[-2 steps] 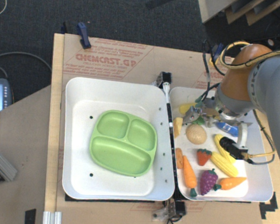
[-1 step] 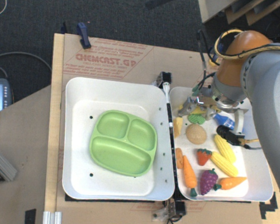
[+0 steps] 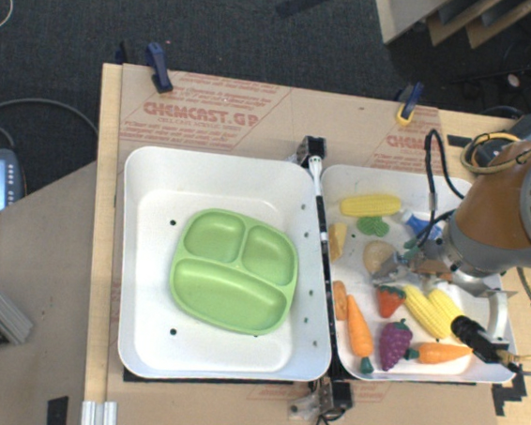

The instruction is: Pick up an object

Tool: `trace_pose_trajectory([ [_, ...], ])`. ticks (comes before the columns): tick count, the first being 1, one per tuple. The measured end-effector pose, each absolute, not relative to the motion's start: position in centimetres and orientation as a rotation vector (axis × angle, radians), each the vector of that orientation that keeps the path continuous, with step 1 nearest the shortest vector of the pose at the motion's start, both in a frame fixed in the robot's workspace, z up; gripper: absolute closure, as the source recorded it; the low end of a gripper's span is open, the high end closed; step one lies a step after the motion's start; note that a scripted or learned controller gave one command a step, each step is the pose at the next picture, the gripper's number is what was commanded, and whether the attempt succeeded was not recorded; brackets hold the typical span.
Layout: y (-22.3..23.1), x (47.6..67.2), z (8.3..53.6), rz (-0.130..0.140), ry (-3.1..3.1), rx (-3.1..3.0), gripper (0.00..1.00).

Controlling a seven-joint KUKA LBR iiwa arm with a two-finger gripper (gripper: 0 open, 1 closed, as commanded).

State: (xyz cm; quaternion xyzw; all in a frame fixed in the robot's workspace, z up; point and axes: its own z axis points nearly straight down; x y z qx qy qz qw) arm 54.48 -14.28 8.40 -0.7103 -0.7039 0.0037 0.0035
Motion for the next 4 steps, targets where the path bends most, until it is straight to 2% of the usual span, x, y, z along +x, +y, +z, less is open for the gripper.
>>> trace_pose_trajectory([
  [1,-9.4,48.2,8.6,-0.004,-2.220,-2.228,0.00],
  [2,-9.3,52.4,8.5,-0.003,-2.227,-2.222,0.00],
  [3,-13.4,63.4,8.6,-0.008,-2.233,-2.227,0.00],
  [4,-15.5,58.2,8.5,0.004,-2.214,-2.223,0.00],
])
